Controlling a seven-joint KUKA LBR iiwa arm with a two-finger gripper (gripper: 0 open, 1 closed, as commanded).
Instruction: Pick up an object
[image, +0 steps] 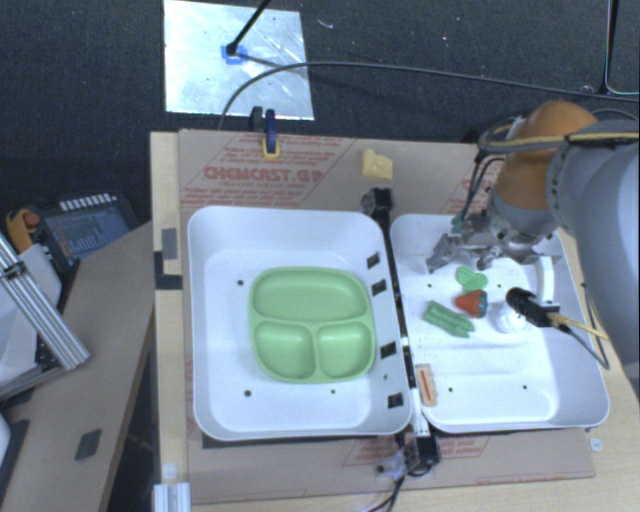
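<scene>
My gripper hangs over the back left part of the right bin. Just below it lies a small green piece, and a red piece sits against that one's near side. A longer green piece lies to the left and nearer the front. A small white piece rests to the right of the red one. I see nothing held in the gripper.
The left bin holds a green divided plate. A small orange piece lies on the divider between the bins. A yellow block sits on the cardboard behind the bins. The arm's grey bulk fills the right side.
</scene>
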